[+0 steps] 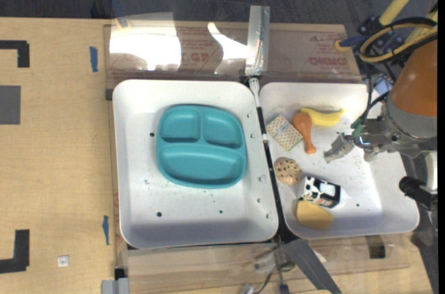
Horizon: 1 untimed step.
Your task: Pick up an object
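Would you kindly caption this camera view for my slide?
Gripper over the right bin of toy food; teal plate in the left bin.

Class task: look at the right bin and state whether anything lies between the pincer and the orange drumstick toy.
Nothing visible does. The pincer sits over bare bin floor just right of the orange drumstick toy. The banana lies behind the drumstick, off that line.
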Each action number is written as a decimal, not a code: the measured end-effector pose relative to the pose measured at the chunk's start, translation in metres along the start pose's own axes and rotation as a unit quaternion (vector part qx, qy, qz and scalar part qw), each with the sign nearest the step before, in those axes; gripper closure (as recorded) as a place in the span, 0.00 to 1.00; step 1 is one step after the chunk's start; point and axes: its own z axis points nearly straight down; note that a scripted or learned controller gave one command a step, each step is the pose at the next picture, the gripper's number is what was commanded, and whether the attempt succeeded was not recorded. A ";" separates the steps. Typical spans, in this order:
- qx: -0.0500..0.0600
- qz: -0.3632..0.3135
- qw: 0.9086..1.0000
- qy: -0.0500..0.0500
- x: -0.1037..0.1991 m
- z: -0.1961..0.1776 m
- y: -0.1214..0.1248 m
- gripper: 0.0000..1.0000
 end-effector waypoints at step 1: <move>-0.001 -0.021 1.000 0.000 -0.003 -0.038 -0.037 0.00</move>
